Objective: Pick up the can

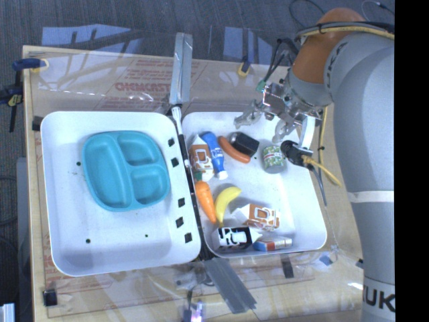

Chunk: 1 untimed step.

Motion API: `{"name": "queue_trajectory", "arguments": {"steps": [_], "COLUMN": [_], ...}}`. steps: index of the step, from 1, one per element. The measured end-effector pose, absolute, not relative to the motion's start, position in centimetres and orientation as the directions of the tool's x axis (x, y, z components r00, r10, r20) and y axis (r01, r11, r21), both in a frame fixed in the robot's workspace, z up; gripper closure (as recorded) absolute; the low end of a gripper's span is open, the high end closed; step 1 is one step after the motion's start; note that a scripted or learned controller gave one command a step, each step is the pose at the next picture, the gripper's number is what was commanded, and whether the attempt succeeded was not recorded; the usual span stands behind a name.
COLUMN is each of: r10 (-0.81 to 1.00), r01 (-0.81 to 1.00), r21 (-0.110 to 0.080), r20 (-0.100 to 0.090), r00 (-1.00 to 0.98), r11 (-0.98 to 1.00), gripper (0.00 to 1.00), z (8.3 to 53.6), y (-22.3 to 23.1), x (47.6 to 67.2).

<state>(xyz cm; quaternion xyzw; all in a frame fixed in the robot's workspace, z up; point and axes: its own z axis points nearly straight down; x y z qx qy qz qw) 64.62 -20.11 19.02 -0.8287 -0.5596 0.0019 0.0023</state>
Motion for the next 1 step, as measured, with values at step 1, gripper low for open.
{"name": "queue_trajectory", "arguments": {"steps": [1], "r10": [0.946], "r01": [0.946], "r21": [-0.006], "r20": [-0.001], "r00": [0.323], "r11": [-0.323], "gripper": [0.0], "z": [20.09], "y": [-20.15], "x": [63.05]}}
